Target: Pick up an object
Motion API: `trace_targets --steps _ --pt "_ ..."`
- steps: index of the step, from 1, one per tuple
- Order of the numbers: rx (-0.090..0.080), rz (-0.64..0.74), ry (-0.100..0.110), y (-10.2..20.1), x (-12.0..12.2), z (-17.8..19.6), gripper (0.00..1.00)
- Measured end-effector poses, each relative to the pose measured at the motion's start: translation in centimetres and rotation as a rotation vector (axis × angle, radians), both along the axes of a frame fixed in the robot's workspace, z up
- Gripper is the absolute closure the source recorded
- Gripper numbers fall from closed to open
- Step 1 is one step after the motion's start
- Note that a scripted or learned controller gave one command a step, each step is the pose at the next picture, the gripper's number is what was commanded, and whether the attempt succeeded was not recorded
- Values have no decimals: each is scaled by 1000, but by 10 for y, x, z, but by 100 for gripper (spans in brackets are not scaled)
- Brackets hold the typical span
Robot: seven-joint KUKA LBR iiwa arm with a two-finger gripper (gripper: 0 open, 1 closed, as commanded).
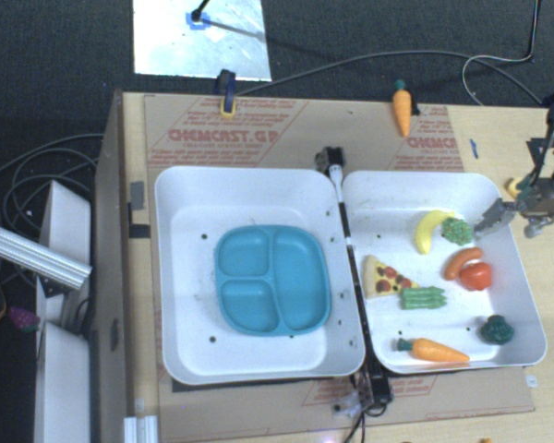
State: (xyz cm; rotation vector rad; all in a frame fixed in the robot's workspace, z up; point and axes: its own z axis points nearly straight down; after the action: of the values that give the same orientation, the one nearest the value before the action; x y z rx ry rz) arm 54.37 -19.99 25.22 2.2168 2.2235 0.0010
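Left bin [180,238] holds blue plate [271,279]; right bin [388,197] holds toy food.

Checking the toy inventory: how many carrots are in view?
2. One carrot lies near the front edge of the right bin; the other carrot lies outside the bins on the board behind them. Nothing seems hidden.
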Motion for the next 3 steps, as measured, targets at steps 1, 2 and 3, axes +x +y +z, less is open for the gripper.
trace_targets --steps 1,2,3 --pt "1 -1 3 -6 6 -132 0" --pt "0 1 -2 15 71 -152 0" --pt "0 -2 1 -7 20 -168 0"
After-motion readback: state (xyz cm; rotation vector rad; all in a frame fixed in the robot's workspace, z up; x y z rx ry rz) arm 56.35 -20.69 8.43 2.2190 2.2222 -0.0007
